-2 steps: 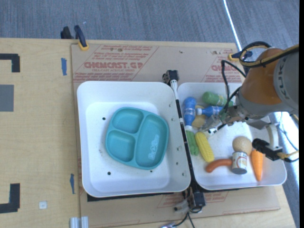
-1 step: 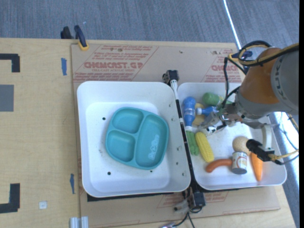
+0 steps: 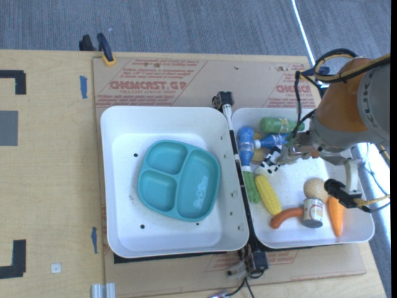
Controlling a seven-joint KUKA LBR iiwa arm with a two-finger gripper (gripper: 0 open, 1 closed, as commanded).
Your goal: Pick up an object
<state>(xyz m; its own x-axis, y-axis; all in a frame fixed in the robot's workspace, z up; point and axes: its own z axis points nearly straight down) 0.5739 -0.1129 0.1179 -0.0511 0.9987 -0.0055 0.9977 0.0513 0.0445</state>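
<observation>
- White plastic forms the two shallow bins; nearest the camera in the right bin (image 3: 363,231) lie a carrot (image 3: 335,216), a small tin can (image 3: 314,212) on its side, and a curved red sausage (image 3: 285,218).
- Just behind them rest a beige potato (image 3: 316,187) and a yellow corn cob (image 3: 268,193), with a slim green vegetable (image 3: 251,187) along the bin's left wall.
- These look like light, rigid plastic toy foods. I judge the corn cob the easiest pick: it lies apart from its neighbours, its ridged surface should grip well, and I would close across its narrow middle.
- The smooth, round can may roll or slip.
- The left bin (image 3: 118,166) holds a teal divided plate (image 3: 179,180).
- Farther back, my gripper (image 3: 286,152) sits low over the right bin's middle, beside a small black-and-white toy (image 3: 269,161) and a blue bottle (image 3: 246,143).
- I cannot tell how my tool is set, or whether it has anything.
- My arm (image 3: 347,104) comes in from the right, its orange band bent over the bin's far corner, near a green item (image 3: 273,125).
</observation>
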